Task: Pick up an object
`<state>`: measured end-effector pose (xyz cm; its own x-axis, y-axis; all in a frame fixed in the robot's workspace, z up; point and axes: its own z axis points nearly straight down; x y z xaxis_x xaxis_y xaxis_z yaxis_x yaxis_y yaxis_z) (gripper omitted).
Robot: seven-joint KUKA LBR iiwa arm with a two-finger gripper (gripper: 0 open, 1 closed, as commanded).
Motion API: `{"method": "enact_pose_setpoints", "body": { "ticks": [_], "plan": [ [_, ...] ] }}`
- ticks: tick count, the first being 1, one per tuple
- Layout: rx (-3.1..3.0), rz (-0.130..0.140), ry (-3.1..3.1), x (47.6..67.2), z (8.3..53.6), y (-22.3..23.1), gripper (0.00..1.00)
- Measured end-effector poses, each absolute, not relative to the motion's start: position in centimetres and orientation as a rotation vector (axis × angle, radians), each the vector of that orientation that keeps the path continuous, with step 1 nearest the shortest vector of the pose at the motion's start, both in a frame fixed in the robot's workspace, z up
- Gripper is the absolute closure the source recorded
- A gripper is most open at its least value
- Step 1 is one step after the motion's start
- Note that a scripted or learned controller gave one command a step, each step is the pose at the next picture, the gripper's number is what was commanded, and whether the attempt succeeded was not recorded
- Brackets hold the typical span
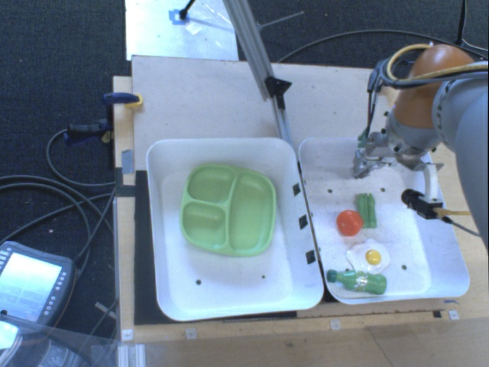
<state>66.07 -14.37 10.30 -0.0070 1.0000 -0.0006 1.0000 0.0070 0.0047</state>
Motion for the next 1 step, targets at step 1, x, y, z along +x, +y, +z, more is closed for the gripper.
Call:
{"method": "enact_pose_setpoints", "body": {
  "ticks": [1],
  "plan": [
    [2.215,0.008,2.217,66.01,16.52,-15.13,1.00]
  ]
}}
